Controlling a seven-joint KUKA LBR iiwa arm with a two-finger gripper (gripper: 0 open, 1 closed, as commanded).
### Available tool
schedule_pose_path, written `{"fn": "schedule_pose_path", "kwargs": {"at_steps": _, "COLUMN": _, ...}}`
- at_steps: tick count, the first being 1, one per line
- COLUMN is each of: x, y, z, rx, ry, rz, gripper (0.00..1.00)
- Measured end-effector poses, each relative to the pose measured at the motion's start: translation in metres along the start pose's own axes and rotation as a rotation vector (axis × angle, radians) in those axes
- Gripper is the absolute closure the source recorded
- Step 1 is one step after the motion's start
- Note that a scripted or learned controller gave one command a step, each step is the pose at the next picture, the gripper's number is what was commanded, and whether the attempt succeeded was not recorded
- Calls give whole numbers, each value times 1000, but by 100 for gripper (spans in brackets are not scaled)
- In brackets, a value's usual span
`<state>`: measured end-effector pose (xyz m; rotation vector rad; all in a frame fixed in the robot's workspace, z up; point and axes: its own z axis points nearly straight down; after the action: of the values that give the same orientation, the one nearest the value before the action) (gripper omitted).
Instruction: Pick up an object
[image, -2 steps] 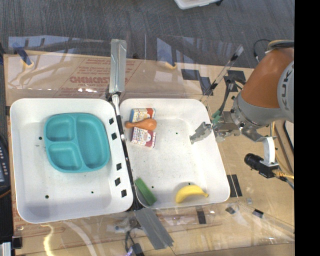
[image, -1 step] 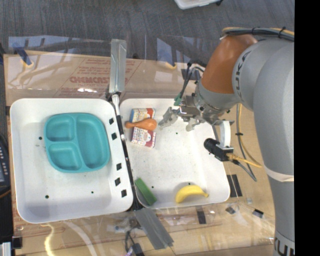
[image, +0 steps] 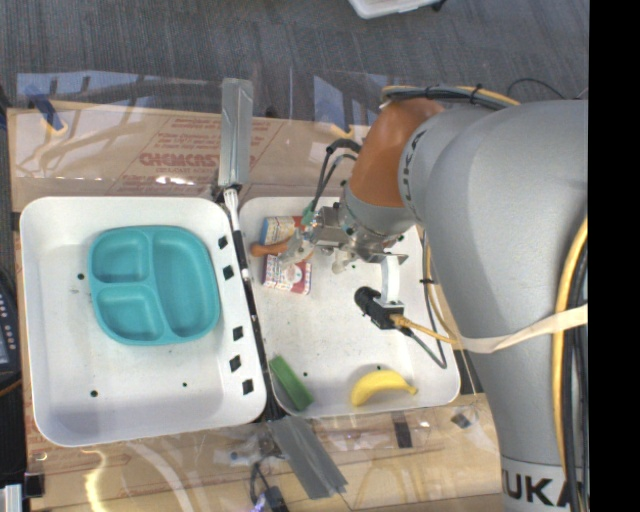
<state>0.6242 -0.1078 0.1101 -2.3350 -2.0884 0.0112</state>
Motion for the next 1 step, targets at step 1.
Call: {"fn": "schedule_pose_path", "kwargs": {"at_steps": 1, "x": 8, "y": 31, "z": 18, "rx": 2, "ry": 2, "rz": -9, "gripper": 0}}
